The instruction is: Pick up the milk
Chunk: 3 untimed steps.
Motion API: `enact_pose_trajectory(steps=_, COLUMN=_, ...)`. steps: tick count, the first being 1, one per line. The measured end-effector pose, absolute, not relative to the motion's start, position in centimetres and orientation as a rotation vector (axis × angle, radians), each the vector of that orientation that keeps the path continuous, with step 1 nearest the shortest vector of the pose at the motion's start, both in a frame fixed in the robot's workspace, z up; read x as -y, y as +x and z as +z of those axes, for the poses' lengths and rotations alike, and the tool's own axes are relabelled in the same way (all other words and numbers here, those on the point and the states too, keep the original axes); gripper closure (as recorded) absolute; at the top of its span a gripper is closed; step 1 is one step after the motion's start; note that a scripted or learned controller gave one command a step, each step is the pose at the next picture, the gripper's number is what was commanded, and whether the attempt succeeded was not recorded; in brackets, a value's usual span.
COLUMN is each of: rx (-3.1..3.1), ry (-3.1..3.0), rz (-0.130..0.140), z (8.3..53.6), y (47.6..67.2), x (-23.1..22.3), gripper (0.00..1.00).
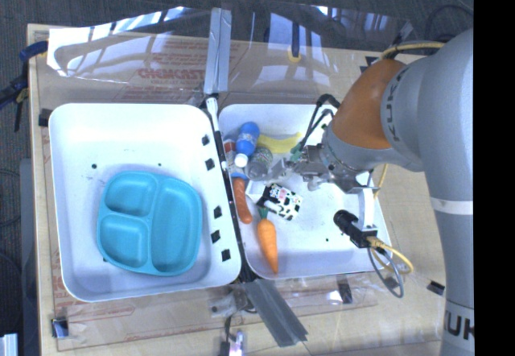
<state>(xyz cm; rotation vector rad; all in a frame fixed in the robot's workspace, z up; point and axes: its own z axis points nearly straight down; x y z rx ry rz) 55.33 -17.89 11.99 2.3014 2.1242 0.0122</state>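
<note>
Milk (282,201) between carrot (268,243) and gripper (308,169)

A small milk carton (282,201) with black-and-white cow patches lies tipped on its side in the right bin, just above a carrot's top.

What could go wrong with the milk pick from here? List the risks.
1. The milk carton lies tilted, so a top-down grasp may slip off it.
2. The carrot and hot dog sit right against the carton and could get pinched or dragged along.
3. The gripper hangs over clutter, the bottle and banana, beside the carton; descending here could grab the wrong item.
</note>
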Motion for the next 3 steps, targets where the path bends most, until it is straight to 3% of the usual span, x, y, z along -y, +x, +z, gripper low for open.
enact_pose_trajectory(steps=1, rx=-2.027, ry=2.375, rz=0.027, z=10.4, y=50.0, x=15.0, gripper=0.0)
enact_pose_trajectory(steps=2, rx=-1.978, ry=2.404, rz=0.003, z=10.0, y=57.7, x=10.4, gripper=0.0)
enact_pose_trajectory(steps=3, rx=-2.003, ry=2.415, rz=-0.008, z=10.4, y=57.3, x=9.8, gripper=1.0)
